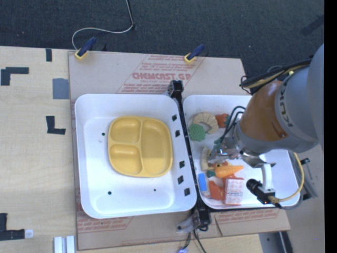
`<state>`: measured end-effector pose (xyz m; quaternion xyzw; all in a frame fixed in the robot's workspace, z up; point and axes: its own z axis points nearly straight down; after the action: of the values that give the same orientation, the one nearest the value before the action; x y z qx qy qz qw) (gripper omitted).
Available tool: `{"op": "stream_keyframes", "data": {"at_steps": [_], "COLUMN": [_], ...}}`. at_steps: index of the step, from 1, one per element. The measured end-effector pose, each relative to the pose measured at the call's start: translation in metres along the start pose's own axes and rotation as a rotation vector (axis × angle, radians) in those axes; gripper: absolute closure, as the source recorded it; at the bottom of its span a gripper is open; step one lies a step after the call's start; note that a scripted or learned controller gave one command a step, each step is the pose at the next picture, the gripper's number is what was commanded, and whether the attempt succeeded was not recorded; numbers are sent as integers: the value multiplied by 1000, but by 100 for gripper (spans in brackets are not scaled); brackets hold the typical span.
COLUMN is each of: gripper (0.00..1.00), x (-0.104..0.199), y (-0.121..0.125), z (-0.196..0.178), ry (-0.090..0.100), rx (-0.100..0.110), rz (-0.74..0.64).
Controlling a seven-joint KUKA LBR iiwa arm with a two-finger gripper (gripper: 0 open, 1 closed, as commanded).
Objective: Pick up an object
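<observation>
1. Nearest us, along the right bin's front wall, we see a white-and-red packet, a red piece and a small blue item lying close together; we judge they lie loose as a pile of candidates for picking.
2. Just behind them, the gripper hangs low over an orange carrot-like toy. We cannot tell how far it is open, nor whether it has hold of anything.
3. Farther back in the same bin sit a green toy and a tan one, near the divider.
4. The left bin holds a yellow divided plate, lying flat, well apart from the arm.
5. Both bins rest on a cardboard sheet held by clamps on a wooden bench; dark carpet lies beyond.
</observation>
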<state>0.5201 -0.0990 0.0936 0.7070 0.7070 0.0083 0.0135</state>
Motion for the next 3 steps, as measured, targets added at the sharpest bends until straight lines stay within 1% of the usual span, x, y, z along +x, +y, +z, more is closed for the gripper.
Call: {"op": "stream_keyframes", "data": {"at_steps": [1, 2, 3], "gripper": [0, 100, 100], "x": [3, 4, 37], "y": [-26, -25, 36], "z": [-1, -10, -90], "ry": [-2, 0, 7], "rx": [-6, -4, 29], "rz": [0, 0, -2]}}
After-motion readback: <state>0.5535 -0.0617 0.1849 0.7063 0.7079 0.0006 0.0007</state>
